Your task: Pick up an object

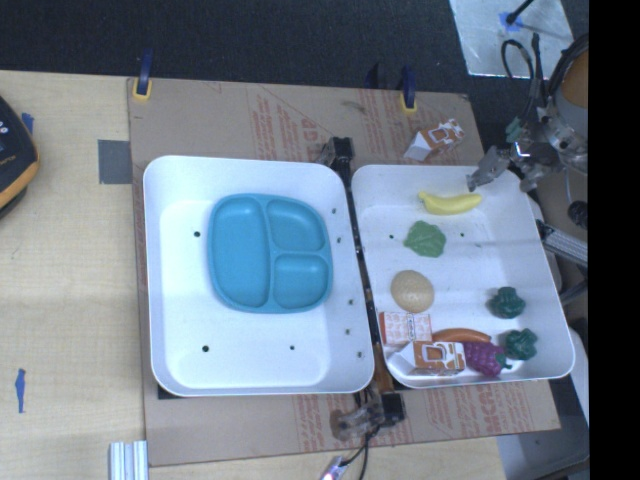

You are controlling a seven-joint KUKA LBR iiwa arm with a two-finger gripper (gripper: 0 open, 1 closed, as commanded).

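Camera view puts your tool point(487, 175) at the far right edge of the right bin point(480, 253), just beside the banana point(450, 203); whether it is apart or together, you cannot tell. The banana lies flat and apart from the green lettuce piece point(425, 239), so it looks the easiest pick. The blue divided plate point(270, 252) sits alone in the left bin point(170, 268), likely as a drop spot.
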